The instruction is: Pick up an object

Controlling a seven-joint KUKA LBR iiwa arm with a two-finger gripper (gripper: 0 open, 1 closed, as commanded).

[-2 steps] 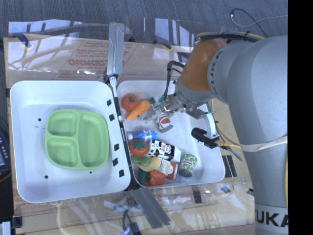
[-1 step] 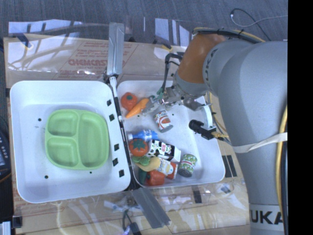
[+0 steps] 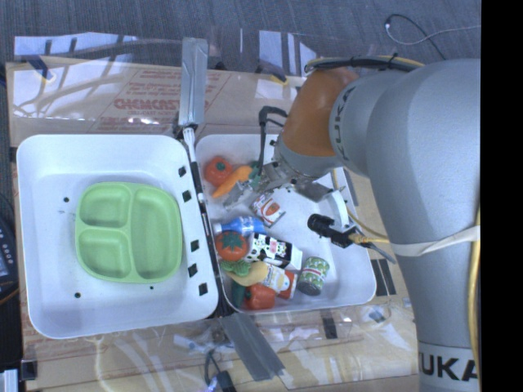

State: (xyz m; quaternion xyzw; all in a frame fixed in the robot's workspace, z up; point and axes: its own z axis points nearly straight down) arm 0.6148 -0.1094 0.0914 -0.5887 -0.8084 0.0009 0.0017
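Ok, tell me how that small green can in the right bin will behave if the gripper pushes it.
The green can looks rigid and round, so it would probably roll or slide. It lies against the bin wall, which may stop it.

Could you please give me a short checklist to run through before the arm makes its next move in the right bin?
1. Gripper is over the right bin: ok, it sits at the bin's upper left part.
2. An object lies within reach: ok, the carrot and the tomato are right beside the gripper.
3. Something is between the fingers: cannot tell, the wrist and clutter hide them.
4. Target stands apart from its neighbours: not ok, carrot and tomato touch, and the items below are packed close.
5. Left bin is ready to receive: ok, it holds a green divided plate with bare floor around it.
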